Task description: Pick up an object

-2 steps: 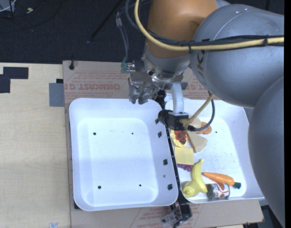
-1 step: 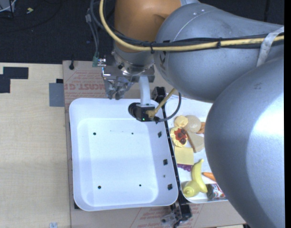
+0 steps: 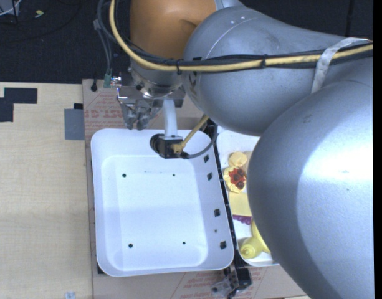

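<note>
My gripper [image 3: 138,118] hangs over the far rim of the left white bin [image 3: 103,185], below the orange band of the arm. Its fingers are too dark and small to judge. In the right bin [image 3: 248,258], mostly covered by the grey arm, lie a pale yellow piece with a red patch [image 3: 237,176], a purple thing [image 3: 242,218] and a yellow object [image 3: 253,245] near the front. Nothing shows between the gripper's fingers.
The big grey arm fills the right and upper part of the view and hides most of the right bin. A black cable fitting [image 3: 168,146] hangs at the left bin's far edge. Light wooden bench [image 3: 35,185] lies to the left.
</note>
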Robot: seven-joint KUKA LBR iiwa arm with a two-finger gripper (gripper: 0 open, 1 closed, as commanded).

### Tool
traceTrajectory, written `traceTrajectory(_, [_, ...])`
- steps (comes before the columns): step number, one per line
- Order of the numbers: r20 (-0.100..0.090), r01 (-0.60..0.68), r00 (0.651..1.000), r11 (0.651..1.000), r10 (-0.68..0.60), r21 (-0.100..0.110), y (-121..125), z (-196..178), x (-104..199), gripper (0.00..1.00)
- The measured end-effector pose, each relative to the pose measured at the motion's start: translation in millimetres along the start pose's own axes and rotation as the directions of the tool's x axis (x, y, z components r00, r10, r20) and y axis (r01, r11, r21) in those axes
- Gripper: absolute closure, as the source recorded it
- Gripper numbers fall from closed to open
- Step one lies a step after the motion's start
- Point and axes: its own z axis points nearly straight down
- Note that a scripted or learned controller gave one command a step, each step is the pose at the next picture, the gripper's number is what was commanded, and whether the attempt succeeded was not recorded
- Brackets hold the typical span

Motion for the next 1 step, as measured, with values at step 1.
traceTrajectory(1, [-0.004, 0.000, 1.000, 1.000, 0.000, -0.012, 0.6, -118.3, -1.8, 1.00])
